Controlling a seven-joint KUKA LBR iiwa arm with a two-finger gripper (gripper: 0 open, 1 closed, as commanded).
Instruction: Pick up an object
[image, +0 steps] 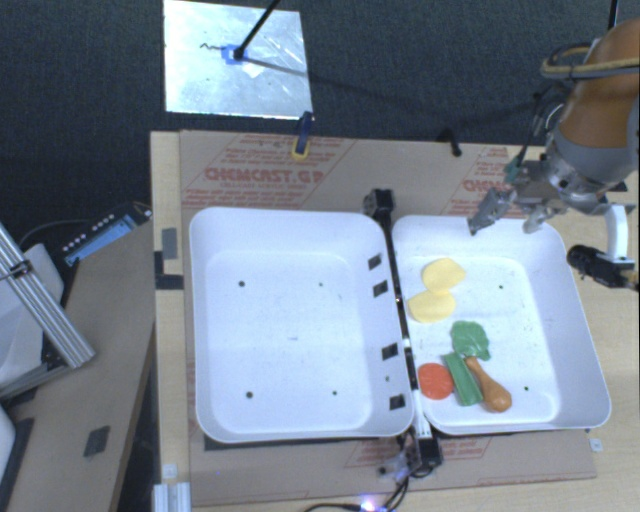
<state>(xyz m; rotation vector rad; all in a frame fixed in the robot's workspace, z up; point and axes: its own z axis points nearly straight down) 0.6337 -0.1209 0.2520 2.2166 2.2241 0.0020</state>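
Observation:
My gripper (509, 218) hangs above the far edge of the right bin (560, 300), fingers spread apart and nothing between them. Below it, toward the bin's left side, lie two pale yellow pieces (442, 273) (431, 306), one just behind the other. Nearer the front sit a green leafy piece (468, 340), a green stick (462, 379), an orange-brown carrot-like piece (488, 385) and a red round slice (435, 380), all close together. The gripper is well behind and to the right of these things.
The left bin (290, 320) adjoins the right one along a black hinge strip (398, 310). Both rest on a cardboard sheet (260, 170). A shiny foil square (237, 58) lies on the dark floor behind. A metal frame (40, 310) stands at the left.

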